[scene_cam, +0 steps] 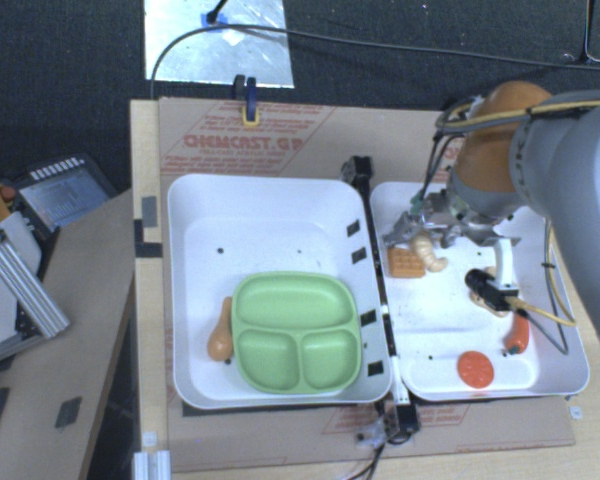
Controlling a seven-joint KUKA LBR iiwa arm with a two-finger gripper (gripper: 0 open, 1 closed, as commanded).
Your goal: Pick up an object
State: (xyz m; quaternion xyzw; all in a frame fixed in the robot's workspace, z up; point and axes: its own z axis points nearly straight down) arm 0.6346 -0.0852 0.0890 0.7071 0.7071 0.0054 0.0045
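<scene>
Gripper (420,226): dull grey metal look, w/ glossy orange band (505,133) above wrist on smooth matt grey arm (570,158). Right bin (560,368), under gripper: smooth white plastic, slight sheen. Left bin (260,208), beside it: same plastic. Green divided tray (295,330), lower-left of gripper: smooth semi-gloss plastic. Waffle piece (405,263), just below gripper: rough gridded surface, plastic look. Orange disc (475,369), further below: smooth, matt. Board (250,133) under bins: matt brown cardboard, printed. Plate (220,23), far upper-left: shiny scuffed metal sheet.
</scene>
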